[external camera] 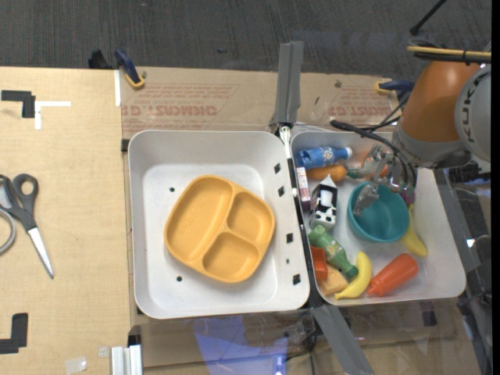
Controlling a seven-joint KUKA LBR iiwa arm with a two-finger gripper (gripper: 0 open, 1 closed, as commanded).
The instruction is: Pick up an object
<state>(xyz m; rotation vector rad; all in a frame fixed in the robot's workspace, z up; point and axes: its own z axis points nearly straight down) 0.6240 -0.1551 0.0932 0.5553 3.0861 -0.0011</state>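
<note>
Tool [373,187] is hovering over teal bowl [380,217] rim; finger state indeterminate. Carrot [393,275], banana [355,279] lying below.

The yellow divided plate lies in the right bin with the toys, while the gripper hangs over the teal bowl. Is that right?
Not quite. The camera view shows the yellow divided plate alone in the left bin. The toys are in the right bin, and the gripper does hang over the teal bowl there.

Grey KUKA arm [476,119] with rounded orange band [437,100], black cables, metallic wrist hardware.
</note>
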